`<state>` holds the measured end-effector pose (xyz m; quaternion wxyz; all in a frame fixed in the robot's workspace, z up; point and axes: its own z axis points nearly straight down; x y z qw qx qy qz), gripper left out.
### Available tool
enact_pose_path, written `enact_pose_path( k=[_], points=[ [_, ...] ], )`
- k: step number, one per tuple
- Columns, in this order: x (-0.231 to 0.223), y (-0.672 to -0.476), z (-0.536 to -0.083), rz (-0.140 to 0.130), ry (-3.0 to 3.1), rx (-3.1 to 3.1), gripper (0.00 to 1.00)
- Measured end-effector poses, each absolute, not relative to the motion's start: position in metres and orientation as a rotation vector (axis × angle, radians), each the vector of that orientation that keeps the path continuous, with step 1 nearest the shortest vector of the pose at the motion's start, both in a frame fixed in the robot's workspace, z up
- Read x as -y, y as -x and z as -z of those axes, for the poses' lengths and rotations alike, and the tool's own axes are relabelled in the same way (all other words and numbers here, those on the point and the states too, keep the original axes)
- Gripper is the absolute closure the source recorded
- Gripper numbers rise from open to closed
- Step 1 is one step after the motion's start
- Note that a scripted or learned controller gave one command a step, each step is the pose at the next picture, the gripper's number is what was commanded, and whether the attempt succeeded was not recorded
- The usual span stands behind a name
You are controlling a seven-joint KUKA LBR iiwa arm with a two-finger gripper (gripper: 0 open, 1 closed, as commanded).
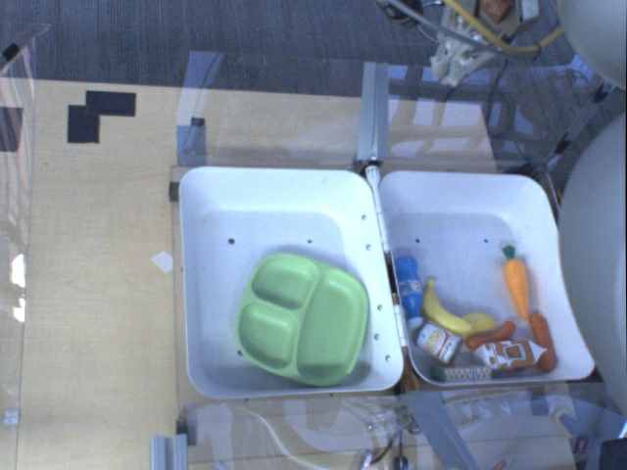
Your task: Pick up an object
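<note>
Hanging at the top edge, well apart from the banana (453,319), the claw (460,59); its state cannot be told.

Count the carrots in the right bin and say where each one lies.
1. The carrot lies against the right wall of the right bin, green top pointing to the far side, above the pile of other toy food. Another could be hidden in that pile.
</note>
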<state>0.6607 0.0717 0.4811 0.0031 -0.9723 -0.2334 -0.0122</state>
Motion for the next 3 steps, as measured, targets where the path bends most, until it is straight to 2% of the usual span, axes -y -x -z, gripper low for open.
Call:
enact_pose_path(
  k=[1,2,3],
  points=[
    [-0.072,-0.661,-0.492,0.044,3.045,0.735,1.00],
    [-0.147,-0.634,-0.435,0.001,2.837,1.351,1.00],
    [-0.149,-0.634,-0.445,0.004,2.832,1.361,1.00]
  ],
)
